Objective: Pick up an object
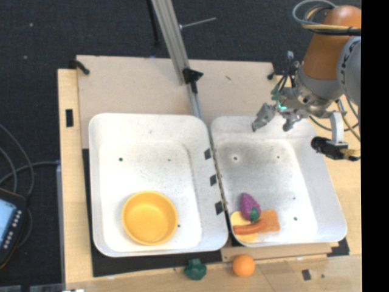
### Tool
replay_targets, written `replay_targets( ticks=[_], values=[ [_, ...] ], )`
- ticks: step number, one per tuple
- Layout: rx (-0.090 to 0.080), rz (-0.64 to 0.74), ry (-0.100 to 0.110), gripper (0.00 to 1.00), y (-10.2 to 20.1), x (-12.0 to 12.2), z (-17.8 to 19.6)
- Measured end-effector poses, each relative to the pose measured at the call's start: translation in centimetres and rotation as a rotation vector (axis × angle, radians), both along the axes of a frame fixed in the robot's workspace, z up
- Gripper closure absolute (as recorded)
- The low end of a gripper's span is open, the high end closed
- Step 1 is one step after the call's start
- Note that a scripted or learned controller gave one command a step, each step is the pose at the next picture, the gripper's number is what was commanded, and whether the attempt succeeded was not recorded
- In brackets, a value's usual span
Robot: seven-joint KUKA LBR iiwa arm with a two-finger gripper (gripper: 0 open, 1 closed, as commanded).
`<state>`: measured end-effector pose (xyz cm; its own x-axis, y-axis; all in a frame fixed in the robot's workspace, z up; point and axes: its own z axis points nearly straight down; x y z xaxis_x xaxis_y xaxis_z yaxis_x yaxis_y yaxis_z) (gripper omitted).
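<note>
Nothing is picked yet: gripper (275,119) hangs spread and bare over the right bin's (316,181) far rim, well apart from the purple toy (248,205) near its front corner.

We see an evenly, fairly brightly lit scene, the light falling from above with only soft, faint shadows inside the white bins (152,132). The bin walls look slightly washed out, though without hard glare. The picture is mildly soft and grainy throughout, and the dark floor (36,17) around the bench holds little detail.
</note>
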<state>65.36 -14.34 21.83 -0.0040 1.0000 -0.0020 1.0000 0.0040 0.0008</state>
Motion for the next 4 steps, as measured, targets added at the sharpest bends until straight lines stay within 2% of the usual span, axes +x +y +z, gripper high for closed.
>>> replay_targets(
  ticks=[2,3,4],
  values=[
    [-0.001,-0.005,0.004,0.00,-0.3,-0.4,-11.6],
    [-0.001,-0.006,-0.004,1.00,-0.4,-0.2,-10.0],
    [0.001,-0.004,-0.005,1.00,-1.2,-0.4,-5.1]
  ],
)
